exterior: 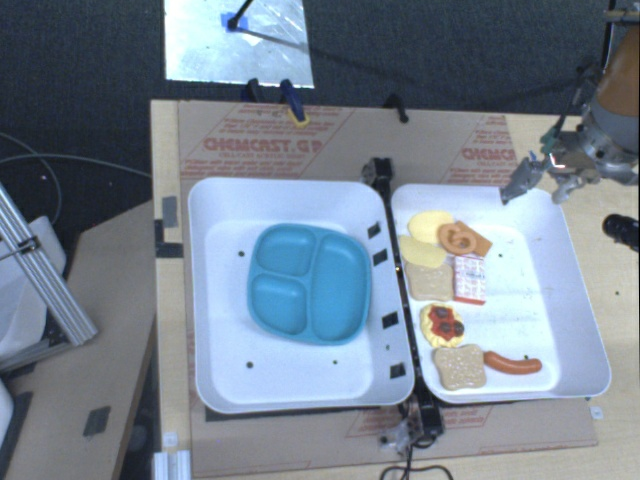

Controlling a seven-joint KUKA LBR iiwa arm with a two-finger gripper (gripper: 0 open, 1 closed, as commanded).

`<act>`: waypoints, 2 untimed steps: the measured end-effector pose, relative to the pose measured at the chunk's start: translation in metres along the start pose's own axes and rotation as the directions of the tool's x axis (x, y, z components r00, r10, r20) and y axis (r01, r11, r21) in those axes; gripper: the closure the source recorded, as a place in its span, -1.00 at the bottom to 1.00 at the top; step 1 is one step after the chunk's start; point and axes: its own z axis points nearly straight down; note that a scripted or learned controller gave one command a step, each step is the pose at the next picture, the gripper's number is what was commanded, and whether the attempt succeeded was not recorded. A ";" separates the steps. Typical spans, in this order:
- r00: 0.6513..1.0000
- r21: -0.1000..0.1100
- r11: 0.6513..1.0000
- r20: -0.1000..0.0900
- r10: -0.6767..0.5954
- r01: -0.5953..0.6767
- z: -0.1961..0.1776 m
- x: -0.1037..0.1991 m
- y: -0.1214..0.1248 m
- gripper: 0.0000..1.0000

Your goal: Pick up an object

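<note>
The objects lay in the right bin (580, 298), grouped along the wall it shared with the left bin (215, 268). Nearest the right bin's far edge sat a yellow round piece (430, 225) with an orange ring-shaped piece (460, 238) touching it, and a pale yellow slab (420, 254) just in front of them. Further toward the right bin's near edge came a tan slice (431, 281) with a red and white packet (469, 278) beside it, then a small pizza-like disc (442, 324), then a bread slice (459, 367) with a sausage (513, 365) beside it.

The end effector (540, 183) hovered above the right bin's far right corner, well apart from the food pieces, its two fingers spread and nothing between them.

The left bin held a blue divided plate (308, 283) at its middle. Both bins rested on a cardboard sheet (330, 138) on the desk (110, 298).
</note>
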 end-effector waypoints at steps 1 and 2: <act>1.000 0.014 1.000 -0.007 -0.008 0.008 0.149 0.088 0.003 -1.00; 1.000 -0.018 1.000 0.004 0.002 -0.002 0.156 0.090 -0.036 -1.00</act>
